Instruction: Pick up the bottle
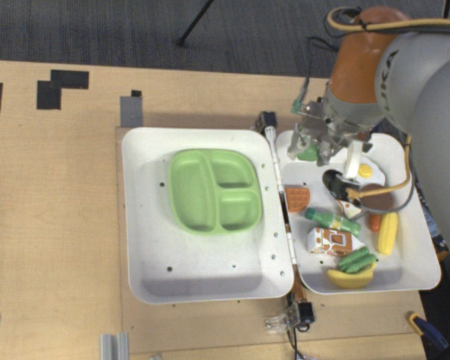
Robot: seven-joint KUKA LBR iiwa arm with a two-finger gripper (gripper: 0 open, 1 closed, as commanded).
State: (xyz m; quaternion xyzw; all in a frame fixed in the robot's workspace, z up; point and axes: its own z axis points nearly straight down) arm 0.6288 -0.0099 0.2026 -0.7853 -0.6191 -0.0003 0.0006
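The grey arm (427, 88) reaches over the far edge of the right bin (414, 270), while the left bin (146, 276) carries a green divided plate (214, 190) at its middle. The gripper (319, 142) hangs at the right bin's far left corner; whether it is open or closed cannot be told. The green bottle (331, 220) lies on its side near that bin's centre, just beside a small carton (330, 241) and a banana (350, 277).

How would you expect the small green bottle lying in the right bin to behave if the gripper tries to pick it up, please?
The green bottle lies on its side, so it would probably roll if nudged. Its smooth, narrow body looks slippery. The carton and orange piece crowd it, so they may shift too.
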